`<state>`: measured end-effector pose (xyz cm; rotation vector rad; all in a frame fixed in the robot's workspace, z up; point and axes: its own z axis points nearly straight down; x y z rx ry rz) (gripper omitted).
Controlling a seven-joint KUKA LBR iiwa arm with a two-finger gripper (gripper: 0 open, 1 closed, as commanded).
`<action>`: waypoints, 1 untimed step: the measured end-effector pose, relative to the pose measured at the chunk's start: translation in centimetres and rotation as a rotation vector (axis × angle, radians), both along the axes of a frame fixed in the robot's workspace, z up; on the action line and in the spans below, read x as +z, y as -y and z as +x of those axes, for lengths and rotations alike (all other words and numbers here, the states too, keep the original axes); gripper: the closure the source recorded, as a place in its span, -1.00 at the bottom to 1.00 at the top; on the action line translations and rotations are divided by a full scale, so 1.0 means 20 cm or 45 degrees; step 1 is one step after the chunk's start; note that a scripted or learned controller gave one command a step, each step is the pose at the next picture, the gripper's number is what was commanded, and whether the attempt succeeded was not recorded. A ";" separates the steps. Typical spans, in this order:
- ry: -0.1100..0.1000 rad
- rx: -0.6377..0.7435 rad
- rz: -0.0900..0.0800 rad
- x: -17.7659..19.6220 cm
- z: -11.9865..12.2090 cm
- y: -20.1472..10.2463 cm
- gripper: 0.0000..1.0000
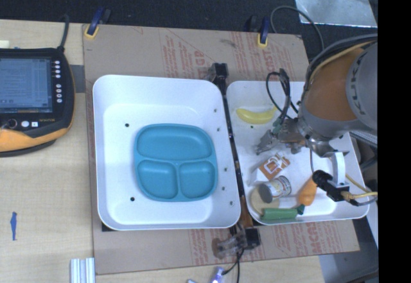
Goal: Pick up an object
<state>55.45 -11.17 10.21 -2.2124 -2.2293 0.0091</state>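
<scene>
While tool (273, 140) hovers over right bin (239, 166) near banana (255, 115), finger state unclear.

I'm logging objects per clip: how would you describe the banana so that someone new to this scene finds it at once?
Start at the right white bin, the one crowded with small items beside the bin holding the blue divided plate. Look to its far left corner, near the top rim. The banana lies there on its side, the only pale yellow curved thing, apart from the orange carrot and green piece at the near edge.

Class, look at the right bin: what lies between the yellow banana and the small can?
In the camera view, a small orange-and-white packet lies between the banana and the can, on the right bin.
</scene>
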 end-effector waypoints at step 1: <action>0.003 -0.002 0.004 -0.05 -0.23 -0.04 -1.00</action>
